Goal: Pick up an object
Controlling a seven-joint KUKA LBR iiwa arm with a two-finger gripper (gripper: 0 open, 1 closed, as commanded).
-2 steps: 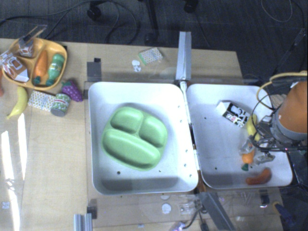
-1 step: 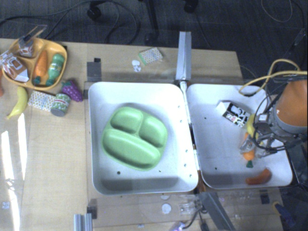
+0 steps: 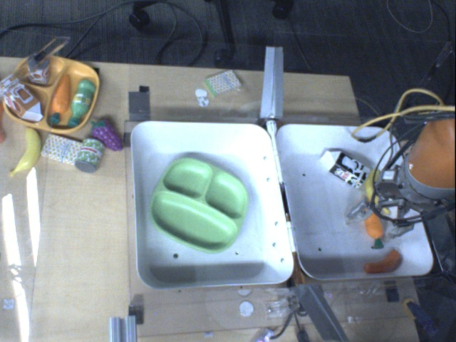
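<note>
In the right bin (image 3: 313, 212) a small orange carrot (image 3: 375, 227) with a green tip lies near the right wall. My gripper (image 3: 376, 218) is down over it, open, one finger on each side of the carrot and wider apart than it. A black-and-white box (image 3: 344, 167) lies at the bin's back. A reddish sausage-shaped piece (image 3: 383, 263) rests at the front right corner. The arm's orange band (image 3: 432, 155) hides part of the bin's right side.
The left bin (image 3: 153, 148) holds a green divided plate (image 3: 200, 204). On the bench at far left stand a yellow bowl of toy food (image 3: 60, 95), a banana (image 3: 27, 154), purple grapes (image 3: 107, 134) and a small can (image 3: 90, 154). Cables loop over the arm.
</note>
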